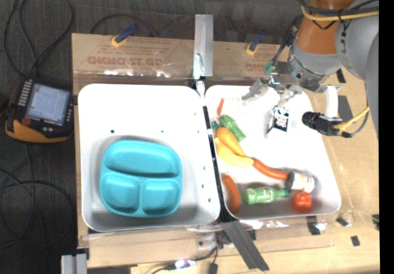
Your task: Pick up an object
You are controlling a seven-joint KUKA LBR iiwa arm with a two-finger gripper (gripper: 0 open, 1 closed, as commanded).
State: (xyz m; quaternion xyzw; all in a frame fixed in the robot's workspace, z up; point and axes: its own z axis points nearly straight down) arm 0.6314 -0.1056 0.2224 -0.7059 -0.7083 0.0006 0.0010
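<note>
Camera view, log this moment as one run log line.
gripper: above right bin, far side | toy food: near side, untouched | blue tray: left bin

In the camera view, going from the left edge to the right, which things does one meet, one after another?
Orange handheld control pendant → blue divided tray in the left bin → yellow banana → green bottle → red tomato in the right bin → grey arm's orange band.
</note>
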